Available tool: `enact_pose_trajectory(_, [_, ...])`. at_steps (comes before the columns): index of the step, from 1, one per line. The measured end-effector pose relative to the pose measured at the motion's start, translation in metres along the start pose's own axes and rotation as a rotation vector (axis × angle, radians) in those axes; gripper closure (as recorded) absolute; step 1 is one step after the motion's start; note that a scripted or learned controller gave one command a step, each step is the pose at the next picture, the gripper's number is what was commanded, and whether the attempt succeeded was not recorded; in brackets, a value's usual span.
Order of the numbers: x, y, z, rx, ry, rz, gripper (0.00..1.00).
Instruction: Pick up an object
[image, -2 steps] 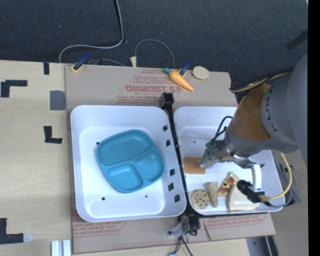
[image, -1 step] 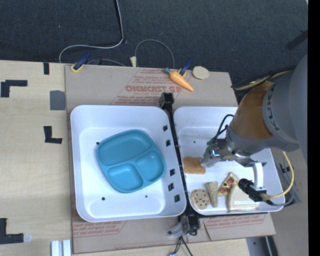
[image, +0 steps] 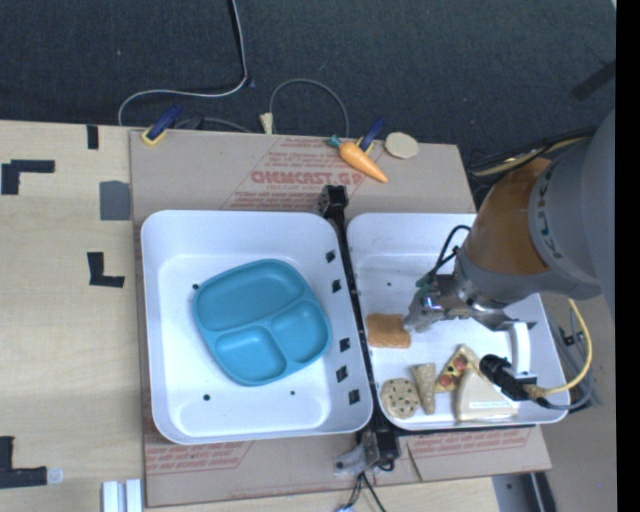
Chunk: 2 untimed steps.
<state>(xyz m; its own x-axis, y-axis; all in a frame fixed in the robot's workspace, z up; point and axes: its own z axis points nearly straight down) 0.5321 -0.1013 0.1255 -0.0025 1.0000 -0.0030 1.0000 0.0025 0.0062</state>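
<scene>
In the right bin (image: 400, 240) lie several toy foods: a tan bread-like piece (image: 387, 331) near the bin's left wall, a chocolate-chip cookie (image: 399, 397), a small wedge (image: 426, 385), a pizza slice (image: 457, 369) and a pale sandwich piece (image: 484, 402) along the front. My gripper (image: 424, 311) hangs low over the bin, right beside the bread piece's right end, with the grey arm and orange band (image: 510, 225) behind it. A blue divided plate (image: 262, 320) rests in the left bin (image: 170, 300).
A toy carrot (image: 361, 160) and a round tan disc (image: 402, 146) lie on the cardboard behind the bins. A black divider (image: 347, 300) runs between the bins. Cables loop at the back and off the gripper's right side.
</scene>
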Motion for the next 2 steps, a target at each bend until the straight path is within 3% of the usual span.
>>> enact_pose_trajectory(1, [0.0, 0.0, -0.009, 0.001, 0.001, -0.001, 1.0])
enact_pose_trajectory(2, [-0.032, 0.017, 0.01, 0.009, 0.003, 0.004, 1.0])
